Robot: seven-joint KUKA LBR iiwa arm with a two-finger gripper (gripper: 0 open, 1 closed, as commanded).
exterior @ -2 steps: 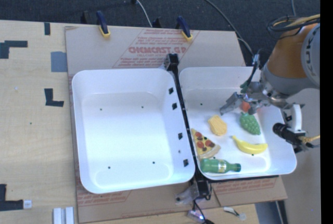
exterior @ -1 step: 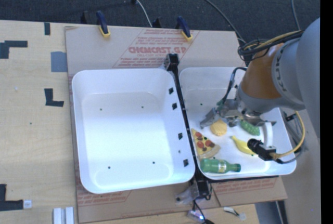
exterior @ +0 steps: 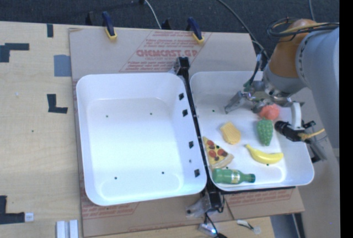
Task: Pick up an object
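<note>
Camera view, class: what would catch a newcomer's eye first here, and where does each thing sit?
The bright toy food in the right bin draws the eye: a banana near the front, a green bottle at the front edge, a pizza slice by the divider. The grey arm reaches in from the right, its gripper low over that bin's back part. The left bin sits alongside.

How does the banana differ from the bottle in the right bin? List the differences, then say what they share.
Colour: the banana is yellow, the bottle green with a yellow label.
Shape: the banana is curved, the bottle straight with a narrow neck.
Place: the bottle lies along the bin's near edge, by the pizza slice; the banana lies further in, under the green fruit.
Both lie flat in the right bin.
</note>
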